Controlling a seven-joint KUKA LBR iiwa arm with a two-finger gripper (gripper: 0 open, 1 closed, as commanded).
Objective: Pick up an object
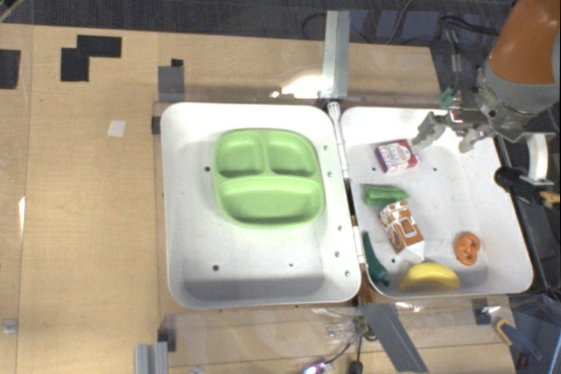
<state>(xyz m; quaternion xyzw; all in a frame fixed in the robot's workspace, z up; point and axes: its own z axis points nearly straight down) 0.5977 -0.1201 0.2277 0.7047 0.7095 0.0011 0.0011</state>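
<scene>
The right bin (500, 188) holds a purple and white carton (395, 156), a small green vegetable (384, 194), a brown and white carton (402, 226), a banana (429, 276), an orange piece of fruit (467, 248) and a dark green strip (368, 254) by the left wall. My gripper (448, 134) hangs over the bin's far right part, just right of and beyond the purple carton. Its two fingers stand apart, open, with nothing between them.
The left bin (188, 215) holds a light green divided plate (267, 177). A metal post (337, 57) rises behind the seam between the two bins. Cables and the arm's body crowd the right side.
</scene>
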